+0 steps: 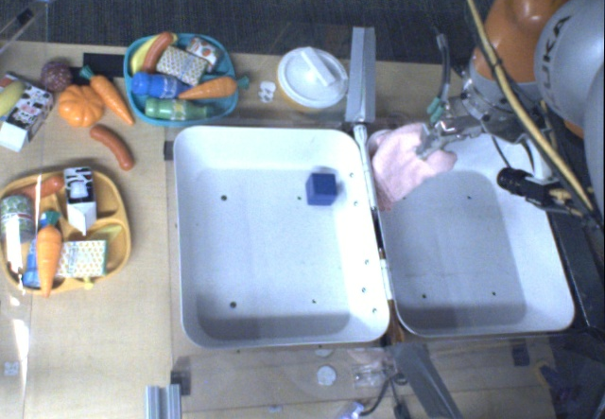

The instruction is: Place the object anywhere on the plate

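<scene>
Camera view, from the near edge of the bench to the far edge. Near edge: bare wood with a few small fittings. Behind it, two shallow white plastic bins lie side by side, their inner walls touching. The left bin has a broad open floor, bare but for one small blue cube resting near its far right corner, apart from the walls. The right bin is bare over its near half and its middle. In its far left corner lies a crumpled pale pink cloth, pressed against the dividing wall. The two-finger gripper of the grey arm with its orange band sits at the far right edge of that cloth, touching it; whether the fingers are parted or closed, and whether they grasp the cloth, cannot be told.

Left edge of the bench: a yellow tray holds toy cartons and a toy carrot. Far edge: a blue bowl is heaped with toy food; loose toy vegetables lie beside it, and a round white lidded container stands just beyond the left bin's far right corner.
</scene>
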Available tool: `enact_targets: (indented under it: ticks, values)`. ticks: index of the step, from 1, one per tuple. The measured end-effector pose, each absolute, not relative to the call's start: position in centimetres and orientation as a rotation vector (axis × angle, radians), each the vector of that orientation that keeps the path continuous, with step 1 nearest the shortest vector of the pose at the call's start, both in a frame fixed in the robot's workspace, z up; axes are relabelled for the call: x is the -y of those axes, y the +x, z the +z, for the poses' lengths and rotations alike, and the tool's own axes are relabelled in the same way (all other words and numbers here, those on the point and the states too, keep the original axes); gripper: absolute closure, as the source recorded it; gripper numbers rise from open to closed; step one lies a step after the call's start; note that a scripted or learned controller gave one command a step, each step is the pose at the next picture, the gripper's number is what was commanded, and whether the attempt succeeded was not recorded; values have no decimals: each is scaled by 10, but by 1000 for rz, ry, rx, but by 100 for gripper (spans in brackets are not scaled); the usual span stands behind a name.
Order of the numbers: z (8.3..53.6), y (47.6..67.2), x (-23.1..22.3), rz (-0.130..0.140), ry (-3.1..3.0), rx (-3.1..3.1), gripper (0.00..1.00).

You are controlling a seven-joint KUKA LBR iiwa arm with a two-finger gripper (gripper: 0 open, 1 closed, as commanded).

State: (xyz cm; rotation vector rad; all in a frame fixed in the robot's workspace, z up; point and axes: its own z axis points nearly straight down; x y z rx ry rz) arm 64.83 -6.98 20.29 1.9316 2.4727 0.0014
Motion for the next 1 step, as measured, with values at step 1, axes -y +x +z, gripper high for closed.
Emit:
enact_targets:
  ticks: [1]
  values:
    - [224,650,68,2,1921,-2481,100]
